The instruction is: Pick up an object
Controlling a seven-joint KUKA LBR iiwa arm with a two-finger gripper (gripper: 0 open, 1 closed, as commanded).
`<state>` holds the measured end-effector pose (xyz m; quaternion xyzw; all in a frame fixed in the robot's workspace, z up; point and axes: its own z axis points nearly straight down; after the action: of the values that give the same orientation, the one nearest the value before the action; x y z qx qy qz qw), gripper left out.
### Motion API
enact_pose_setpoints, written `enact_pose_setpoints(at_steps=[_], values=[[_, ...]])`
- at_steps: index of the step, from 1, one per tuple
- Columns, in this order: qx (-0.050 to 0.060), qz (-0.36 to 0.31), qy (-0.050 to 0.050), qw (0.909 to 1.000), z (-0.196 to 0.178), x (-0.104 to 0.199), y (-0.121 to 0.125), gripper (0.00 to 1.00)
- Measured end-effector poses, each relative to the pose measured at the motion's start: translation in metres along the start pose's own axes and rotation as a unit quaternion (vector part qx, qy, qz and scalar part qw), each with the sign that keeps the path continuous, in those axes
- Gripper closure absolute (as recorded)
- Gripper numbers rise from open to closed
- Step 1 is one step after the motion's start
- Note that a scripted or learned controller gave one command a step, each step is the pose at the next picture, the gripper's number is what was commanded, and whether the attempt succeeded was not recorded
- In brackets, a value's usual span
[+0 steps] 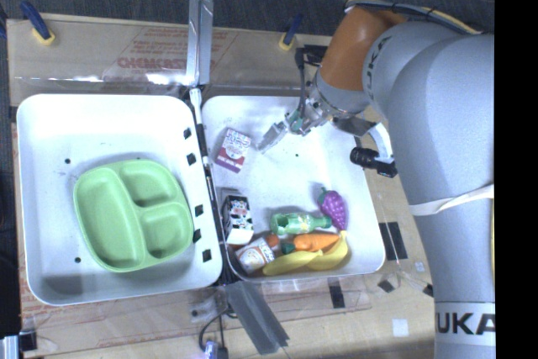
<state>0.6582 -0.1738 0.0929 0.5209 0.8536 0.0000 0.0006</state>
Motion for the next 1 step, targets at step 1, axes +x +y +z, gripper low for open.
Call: enact_pose_setpoints(at_steps=[1], values=[[-0.001, -0.017, -0.001, 0.9999, -0.0006, -0.0078, -0.0036, 0.00]])
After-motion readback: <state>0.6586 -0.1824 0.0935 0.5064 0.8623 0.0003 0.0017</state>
